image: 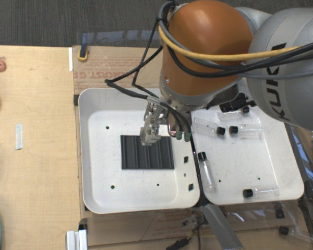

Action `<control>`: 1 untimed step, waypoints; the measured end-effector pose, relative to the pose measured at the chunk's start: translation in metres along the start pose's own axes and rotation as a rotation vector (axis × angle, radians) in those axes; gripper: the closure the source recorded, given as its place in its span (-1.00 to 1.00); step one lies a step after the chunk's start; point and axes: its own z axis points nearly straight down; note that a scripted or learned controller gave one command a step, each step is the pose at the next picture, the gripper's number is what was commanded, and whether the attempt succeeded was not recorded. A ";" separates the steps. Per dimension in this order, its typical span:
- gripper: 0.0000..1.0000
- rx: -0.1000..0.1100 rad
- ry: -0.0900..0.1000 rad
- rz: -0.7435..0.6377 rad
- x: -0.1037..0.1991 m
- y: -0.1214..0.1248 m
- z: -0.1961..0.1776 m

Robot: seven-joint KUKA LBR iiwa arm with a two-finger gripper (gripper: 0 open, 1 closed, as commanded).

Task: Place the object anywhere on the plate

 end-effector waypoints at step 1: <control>1.00 -0.001 -0.002 -0.382 0.015 -0.008 -0.033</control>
